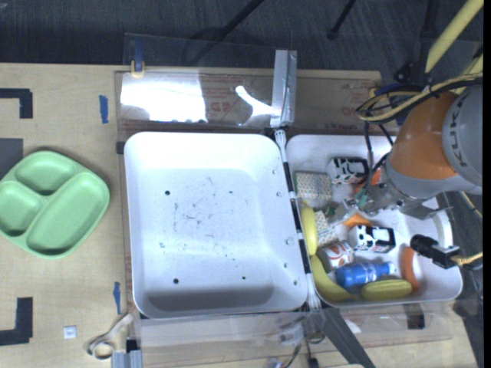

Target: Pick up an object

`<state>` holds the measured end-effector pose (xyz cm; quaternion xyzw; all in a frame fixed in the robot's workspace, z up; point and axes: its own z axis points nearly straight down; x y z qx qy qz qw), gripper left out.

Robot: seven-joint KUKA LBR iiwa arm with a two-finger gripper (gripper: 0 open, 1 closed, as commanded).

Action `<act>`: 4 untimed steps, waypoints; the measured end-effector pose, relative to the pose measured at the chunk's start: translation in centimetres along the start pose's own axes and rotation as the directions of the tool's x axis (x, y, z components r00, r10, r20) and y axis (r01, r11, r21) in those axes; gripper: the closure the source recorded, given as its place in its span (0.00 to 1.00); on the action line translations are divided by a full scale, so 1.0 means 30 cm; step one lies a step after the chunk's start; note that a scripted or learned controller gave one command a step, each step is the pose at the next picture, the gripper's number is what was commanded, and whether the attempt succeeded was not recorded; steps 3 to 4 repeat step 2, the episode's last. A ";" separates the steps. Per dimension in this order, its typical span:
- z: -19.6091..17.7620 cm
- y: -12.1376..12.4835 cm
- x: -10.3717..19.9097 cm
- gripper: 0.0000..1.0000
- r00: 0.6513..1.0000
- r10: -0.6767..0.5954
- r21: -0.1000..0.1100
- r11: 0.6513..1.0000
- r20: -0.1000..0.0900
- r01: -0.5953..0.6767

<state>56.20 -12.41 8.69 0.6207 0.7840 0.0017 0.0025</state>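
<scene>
**Arm over right bin, hand state unclear**

Arm (430, 148) reaches in from the right, orange band above the wrist, and sits over the right bin (445, 286). Hand (370, 199) is low among the clutter near the bin's middle; whether it is open or closed cannot be told from this angle, and nothing is visibly gripped.

Right bin is crowded. Banana (310, 240) lies along its left wall and curves round the front-left corner. Blue bottle (362, 274) lies near the front edge, with a yellow-green fruit (387, 288) just beside it at the front. Black-and-white cow toy (347, 169) sits toward the back; a second black-and-white toy (374, 239) is just in front of the hand. Orange piece (410, 269) near the front-right corner.

Left bin (146, 159) carries only scuff marks. Green divided plate (52, 202) sits on the worktop (61, 90) at its left edge, well apart from both bins.
</scene>
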 end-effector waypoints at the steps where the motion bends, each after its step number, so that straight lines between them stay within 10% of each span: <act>1: -0.037 0.004 -0.006 1.00 1.000 0.003 -0.007 1.000 0.003 -0.003; 2: -0.326 0.169 0.244 1.00 1.000 -0.019 0.004 1.000 -0.002 0.019; 4: -0.326 0.169 0.244 1.00 1.000 -0.019 0.004 1.000 -0.002 0.019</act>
